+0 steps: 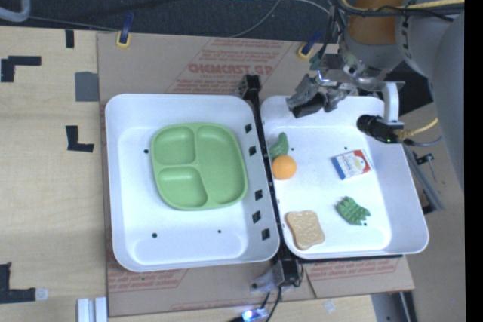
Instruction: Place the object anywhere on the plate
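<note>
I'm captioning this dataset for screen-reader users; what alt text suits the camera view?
A grey robot arm's gripper hovers over the right white bin, which holds an orange, toast slice, small carton and green pieces. A green divided plate sits in the left bin.

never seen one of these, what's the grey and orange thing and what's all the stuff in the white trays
It is a robot arm, seen from one fixed camera above the bench looking down at a slant. The arm reaches in from the right, and its tool hangs over the far edge of the right bin.

The left bin holds a green divided plate. The right bin holds an orange ball beside a small green item, a small carton, a slice of toast and a leafy green piece. Nothing is in the tool.
</note>
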`<state>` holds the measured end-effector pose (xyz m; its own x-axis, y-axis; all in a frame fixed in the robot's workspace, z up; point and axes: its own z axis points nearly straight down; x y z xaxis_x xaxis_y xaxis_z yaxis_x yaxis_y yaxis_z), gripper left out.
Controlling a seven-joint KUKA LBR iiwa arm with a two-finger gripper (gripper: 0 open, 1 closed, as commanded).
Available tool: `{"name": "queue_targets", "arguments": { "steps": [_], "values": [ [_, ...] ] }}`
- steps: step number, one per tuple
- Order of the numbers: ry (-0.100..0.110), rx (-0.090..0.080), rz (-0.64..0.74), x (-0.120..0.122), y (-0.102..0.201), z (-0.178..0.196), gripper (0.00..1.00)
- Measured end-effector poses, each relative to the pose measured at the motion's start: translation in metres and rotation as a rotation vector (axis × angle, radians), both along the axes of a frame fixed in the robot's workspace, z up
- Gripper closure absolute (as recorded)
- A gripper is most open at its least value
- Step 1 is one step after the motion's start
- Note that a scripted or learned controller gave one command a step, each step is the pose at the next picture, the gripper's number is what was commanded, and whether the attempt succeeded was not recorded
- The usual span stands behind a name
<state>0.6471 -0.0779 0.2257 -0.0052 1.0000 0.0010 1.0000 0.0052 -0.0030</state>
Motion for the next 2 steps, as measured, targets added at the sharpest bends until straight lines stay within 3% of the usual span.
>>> {"name": "queue_targets", "arguments": {
  "steps": [2],
  "values": [
    [-0.002, 0.0, 0.001, -0.007, 0.111, 0.013, 1.0]
  ]
}}
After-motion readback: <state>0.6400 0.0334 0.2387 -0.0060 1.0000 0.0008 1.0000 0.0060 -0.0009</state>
